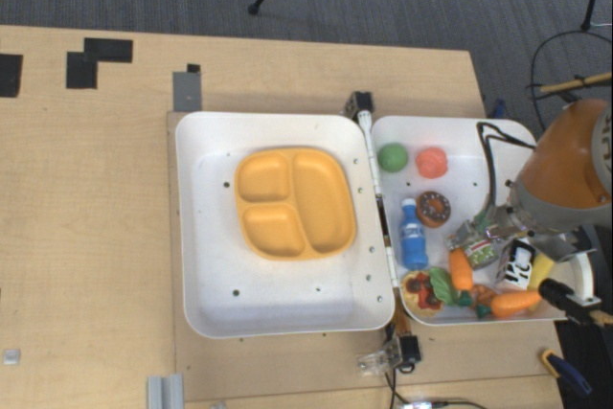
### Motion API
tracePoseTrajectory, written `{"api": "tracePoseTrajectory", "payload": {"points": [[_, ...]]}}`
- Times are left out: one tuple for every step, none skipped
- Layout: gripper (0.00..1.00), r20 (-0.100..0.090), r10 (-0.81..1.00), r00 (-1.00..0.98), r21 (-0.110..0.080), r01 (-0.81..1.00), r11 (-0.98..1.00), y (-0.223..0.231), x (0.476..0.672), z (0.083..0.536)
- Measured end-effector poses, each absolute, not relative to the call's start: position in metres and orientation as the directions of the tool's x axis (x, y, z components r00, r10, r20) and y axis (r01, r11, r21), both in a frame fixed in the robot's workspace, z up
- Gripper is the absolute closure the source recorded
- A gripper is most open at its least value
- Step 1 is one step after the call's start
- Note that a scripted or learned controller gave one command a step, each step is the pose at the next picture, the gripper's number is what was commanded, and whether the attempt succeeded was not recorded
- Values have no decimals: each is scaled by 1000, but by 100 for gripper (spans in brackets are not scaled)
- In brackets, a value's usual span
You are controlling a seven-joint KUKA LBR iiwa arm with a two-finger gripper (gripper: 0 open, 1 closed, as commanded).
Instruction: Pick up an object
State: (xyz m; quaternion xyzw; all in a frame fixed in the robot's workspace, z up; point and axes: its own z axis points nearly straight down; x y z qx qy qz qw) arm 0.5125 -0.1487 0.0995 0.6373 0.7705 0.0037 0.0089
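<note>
The right bin [498,141] holds several small toys. At its back lie a green ball [392,157] and a red ball [432,162]. A brown donut [434,208] and a blue bottle [413,236] lie in the middle. Along the front sit a small carrot [461,269], a larger carrot [513,304], a green leafy toy [443,285], a black-and-white toy [518,264] and a pizza-like disc [420,290]. My gripper [482,238] is low over the right bin's front half, just above a greenish item [482,252] beside the small carrot. The wrist hides what lies under it.
The left bin [206,235] holds a yellow divided plate [292,203]. The grey arm with its orange band [570,163] covers the right bin's right side. A black cable [490,170] loops above the red ball's right. A divider rail [375,196] separates the bins.
</note>
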Motion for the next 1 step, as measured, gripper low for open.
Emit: {"api": "tracePoseTrajectory", "payload": {"points": [[100, -2, 814, -582, 4, 813, 582, -58, 492, 185]]}}
